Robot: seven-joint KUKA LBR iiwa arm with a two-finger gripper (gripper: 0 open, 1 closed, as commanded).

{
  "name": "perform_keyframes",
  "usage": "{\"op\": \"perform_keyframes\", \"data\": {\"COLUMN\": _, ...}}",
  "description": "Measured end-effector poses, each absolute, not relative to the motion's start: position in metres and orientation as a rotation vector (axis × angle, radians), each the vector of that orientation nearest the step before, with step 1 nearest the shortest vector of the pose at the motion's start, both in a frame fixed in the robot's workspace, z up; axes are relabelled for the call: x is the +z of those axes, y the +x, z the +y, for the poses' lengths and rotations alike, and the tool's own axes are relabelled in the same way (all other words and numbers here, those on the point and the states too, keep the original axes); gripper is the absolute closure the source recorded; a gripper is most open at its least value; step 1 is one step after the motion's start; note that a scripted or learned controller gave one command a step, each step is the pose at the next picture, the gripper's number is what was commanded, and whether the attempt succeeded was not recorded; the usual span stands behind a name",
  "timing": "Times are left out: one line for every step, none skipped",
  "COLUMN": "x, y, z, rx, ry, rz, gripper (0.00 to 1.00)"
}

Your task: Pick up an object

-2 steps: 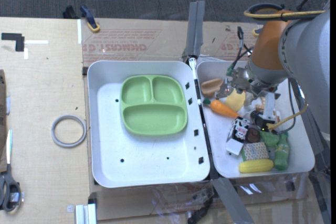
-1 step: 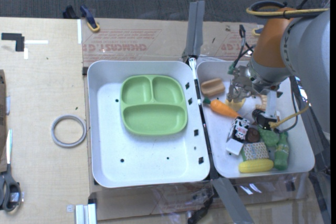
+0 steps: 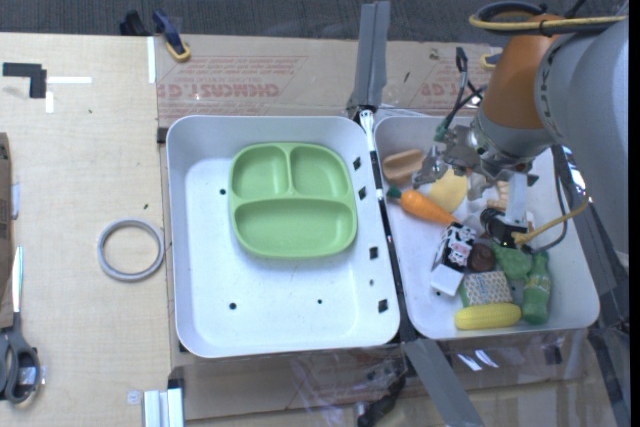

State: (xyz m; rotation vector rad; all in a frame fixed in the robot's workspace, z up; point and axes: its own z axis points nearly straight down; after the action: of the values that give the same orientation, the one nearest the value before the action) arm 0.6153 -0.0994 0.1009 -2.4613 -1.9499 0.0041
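Note:
The right bin [image 3: 575,300] holds several toy food items. An orange carrot [image 3: 424,207] lies near its left wall, with a pale yellow wedge [image 3: 450,189] beside it and a tan bun [image 3: 402,162] further back. Toward the front lie a black-and-white carton [image 3: 455,255], a brown piece [image 3: 483,258], green pieces [image 3: 527,277], a speckled block [image 3: 486,289] and a yellow corn cob [image 3: 488,316]. My gripper [image 3: 468,155] hangs low over the back of this bin, just above the yellow wedge. The wrist hides its fingers.
The left bin [image 3: 200,315] holds a green divided plate [image 3: 293,199]. A grey divider bar [image 3: 370,55] rises between the bins at the back. A tape ring [image 3: 130,248] and scissors [image 3: 18,355] lie on the bench at the left. Cables [image 3: 560,205] trail over the right bin.

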Motion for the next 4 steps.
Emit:
{"op": "perform_keyframes", "data": {"x": 0.091, "y": 0.631, "z": -0.107, "rx": 0.004, "ry": -2.380, "rz": -2.051, "gripper": 0.00}}
{"op": "perform_keyframes", "data": {"x": 0.101, "y": 0.631, "z": -0.108, "rx": 0.005, "ry": -2.381, "rz": -2.051, "gripper": 1.00}}
{"op": "perform_keyframes", "data": {"x": 0.100, "y": 0.630, "z": -0.108, "rx": 0.011, "ry": -2.379, "rz": -2.049, "gripper": 0.00}}
{"op": "perform_keyframes", "data": {"x": 0.091, "y": 0.611, "z": -0.097, "rx": 0.004, "ry": -2.271, "rz": -2.168, "gripper": 0.00}}
